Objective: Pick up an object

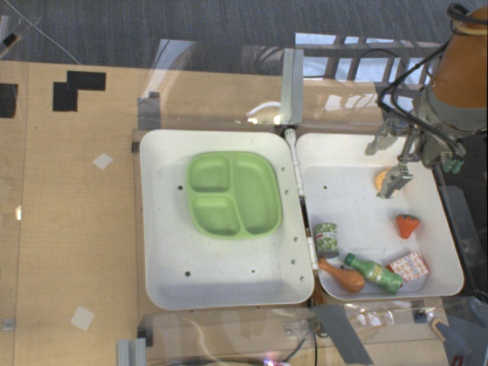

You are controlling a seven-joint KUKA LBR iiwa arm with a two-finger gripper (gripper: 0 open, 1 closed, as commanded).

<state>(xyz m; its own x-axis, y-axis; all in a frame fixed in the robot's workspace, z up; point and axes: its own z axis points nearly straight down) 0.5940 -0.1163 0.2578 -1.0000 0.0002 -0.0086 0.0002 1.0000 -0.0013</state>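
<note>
Hand (pixel 387 164) over right bin (pixel 343 174) — wood bench (pixel 69 227)

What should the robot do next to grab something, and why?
Probably lower the gripper straight down onto the small yellow piece. It hangs over the right bin almost above that piece, which lies apart from the strawberry and the crowded bottle, so little sideways travel seems needed.

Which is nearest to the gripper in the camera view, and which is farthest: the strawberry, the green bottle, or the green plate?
From the gripper, nearest first:
1. Strawberry, right bin, just below the gripper.
2. Green bottle, right bin, near the front edge.
3. Green plate, left bin.
</note>
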